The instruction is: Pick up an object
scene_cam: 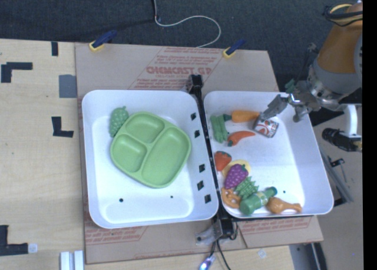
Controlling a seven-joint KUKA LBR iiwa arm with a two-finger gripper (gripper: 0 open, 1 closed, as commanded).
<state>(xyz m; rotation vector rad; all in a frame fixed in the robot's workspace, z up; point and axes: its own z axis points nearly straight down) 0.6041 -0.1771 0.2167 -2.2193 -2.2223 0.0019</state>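
My gripper (287, 110) hangs over the top right corner of the right bin (306, 163). Its two fingers stand apart, open, with nothing between them. Just below the left finger (274, 109) a small red and white can (266, 127) lies on its side; whether they touch I cannot tell. Beside it to the left are an orange carrot (244, 116), an orange-red chili (240, 137) and green pea pods (219, 128). Lower in the bin lie a red tomato (222, 160), purple grapes (234, 175), a green bottle (256, 201) and an orange gourd (283, 206).
The left bin (100, 168) holds a green divided plate (150, 149) and a green leafy toy (119, 119) at its upper left. A black divider with clips (203, 145) runs between the bins. A white cable (177, 22) lies on the dark floor behind.
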